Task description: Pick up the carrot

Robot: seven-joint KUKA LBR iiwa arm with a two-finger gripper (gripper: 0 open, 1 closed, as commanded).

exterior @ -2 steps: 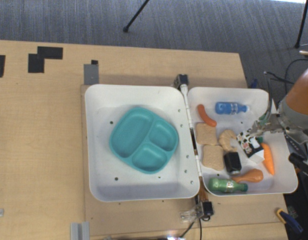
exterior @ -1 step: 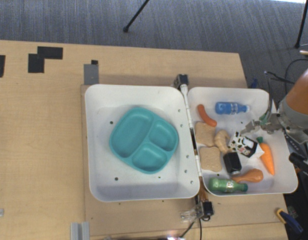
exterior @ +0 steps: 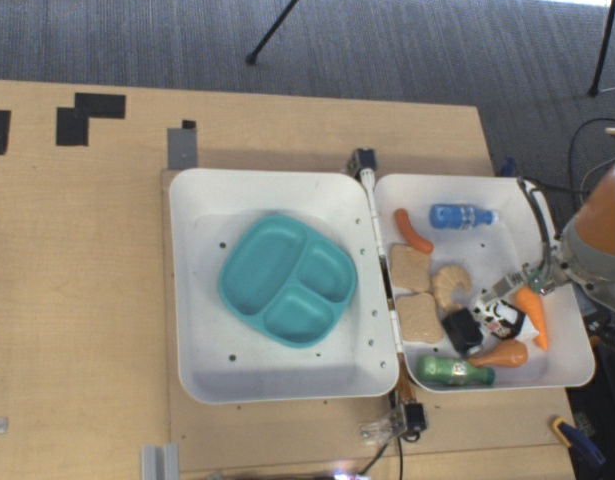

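Gripper at the carrot in the right bin

The gripper (exterior: 522,286) sits at the right bin's (exterior: 562,373) three o'clock side, touching the carrot's (exterior: 534,315) upper end; how its fingers stand, I cannot tell. A teal divided plate (exterior: 287,279) lies in the left bin (exterior: 202,378).

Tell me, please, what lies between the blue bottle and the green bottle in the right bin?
In the camera view, two bread slices and a round cookie lie between the blue bottle and the green bottle.
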